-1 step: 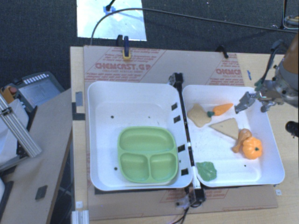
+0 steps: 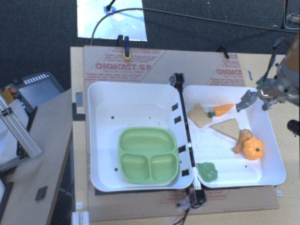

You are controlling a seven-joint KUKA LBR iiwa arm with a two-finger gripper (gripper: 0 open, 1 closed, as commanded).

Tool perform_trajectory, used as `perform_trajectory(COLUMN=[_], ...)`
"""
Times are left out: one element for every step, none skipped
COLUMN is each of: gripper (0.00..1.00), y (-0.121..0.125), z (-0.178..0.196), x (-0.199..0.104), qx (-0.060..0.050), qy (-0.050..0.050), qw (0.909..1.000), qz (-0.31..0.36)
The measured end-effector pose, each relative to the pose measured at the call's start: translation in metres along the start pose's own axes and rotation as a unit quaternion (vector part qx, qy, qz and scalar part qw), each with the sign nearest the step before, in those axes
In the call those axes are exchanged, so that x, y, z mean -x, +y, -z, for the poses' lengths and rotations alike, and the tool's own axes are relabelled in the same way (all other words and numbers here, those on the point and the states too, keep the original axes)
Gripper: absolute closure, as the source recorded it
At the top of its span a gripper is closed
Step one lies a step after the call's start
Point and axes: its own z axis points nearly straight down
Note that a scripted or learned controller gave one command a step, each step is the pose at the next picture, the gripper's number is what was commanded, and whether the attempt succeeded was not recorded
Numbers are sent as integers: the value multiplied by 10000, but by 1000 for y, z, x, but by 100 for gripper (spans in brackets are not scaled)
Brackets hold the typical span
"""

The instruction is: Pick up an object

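Green tray (image 2: 148,154): in the other bin, well off to the claw's left, no part in the coming move.
Bread slice (image 2: 198,115): left of the claw, past the carrot.
Carrot (image 2: 221,109): nearest candidate, just left of the claw (image 2: 254,101) and slightly lower in view; long axis roughly in line with the reach, tip toward the claw.
Wedge (image 2: 227,128): below-left of the claw.
Orange pumpkin (image 2: 252,148): almost straight below the claw, farther than the carrot.
Claw: above the right bin's (image 2: 272,172) far right corner, prongs spread apart, nothing between them.

Toy foods (image 2: 234,135) in right bin (image 2: 276,172)
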Motion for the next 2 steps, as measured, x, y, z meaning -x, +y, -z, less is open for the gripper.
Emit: perform_trajectory(gripper=[0, 0], y=[9, 7], z=[-48, -110], x=[-5, -8], qx=[-13, -18], qy=[4, 6], qw=[10000, 10000], qz=[3, -10])
